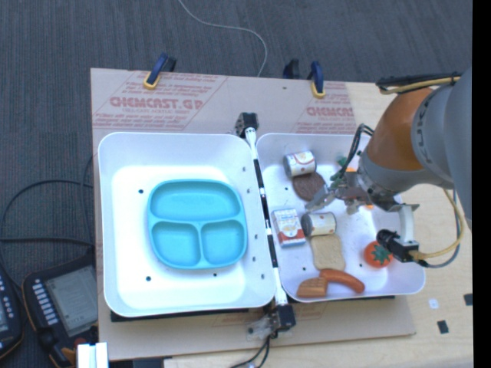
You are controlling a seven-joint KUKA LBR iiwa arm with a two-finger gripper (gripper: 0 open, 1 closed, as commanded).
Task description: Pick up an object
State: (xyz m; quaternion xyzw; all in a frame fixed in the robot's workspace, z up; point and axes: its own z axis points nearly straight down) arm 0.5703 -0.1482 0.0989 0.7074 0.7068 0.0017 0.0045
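Left bin (123, 175): just the blue divided tray (198, 223). Right bin (406, 278): two small cartons (300, 162) (287, 226), brown disc (308, 185), can (319, 224) on its side, bread slice (327, 252), hot dog (331, 283), tomato (377, 255). Gripper (321, 198) sits low between disc and can, touching neither that I can see; can't tell its opening.

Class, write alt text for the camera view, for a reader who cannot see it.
A grey robot arm reaches from the right over the right white bin, its claw above toy foods: a cookie, can, toast, hot dog and tomato. The left bin holds a blue divided plate.
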